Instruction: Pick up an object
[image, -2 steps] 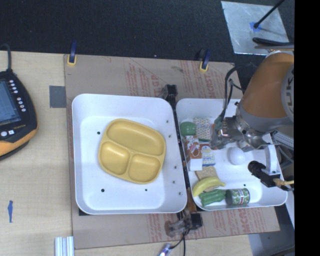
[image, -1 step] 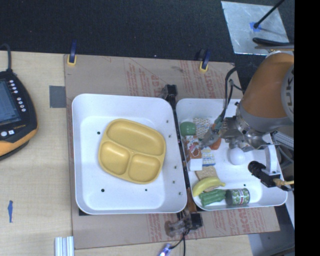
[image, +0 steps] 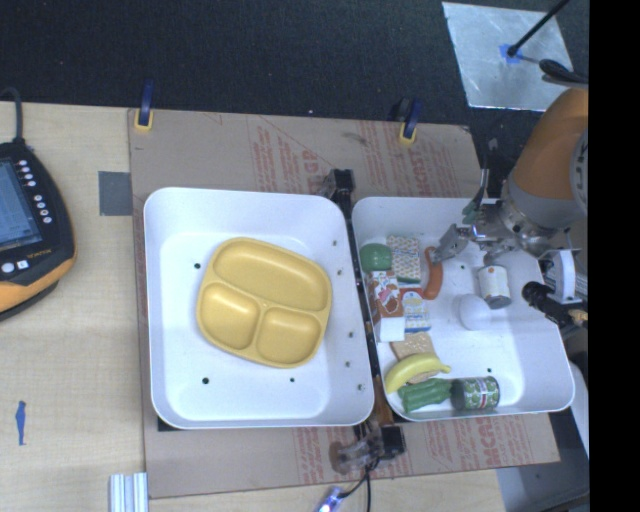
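Several small items crowd the right bin (image: 540, 395) — banana (image: 408, 370), green bottle (image: 450, 394), orange carrot (image: 433, 277). Gripper (image: 452, 243) hovers beside the carrot, apparently approaching; jaw state cannot be told — descent comes next.

Arm (image: 560, 150) cut off at right edge.

You're getting bright, even overhead light across the bench. The white bins (image: 170, 300) are glaring almost to blowout, softening their rims. Shadows are lying short and faint under the yellow tray (image: 264, 300). Everything's looking slightly soft; small labels aren't resolving. The floor at the top is reading dark, with one pale patch (image: 505, 50) gleaming.
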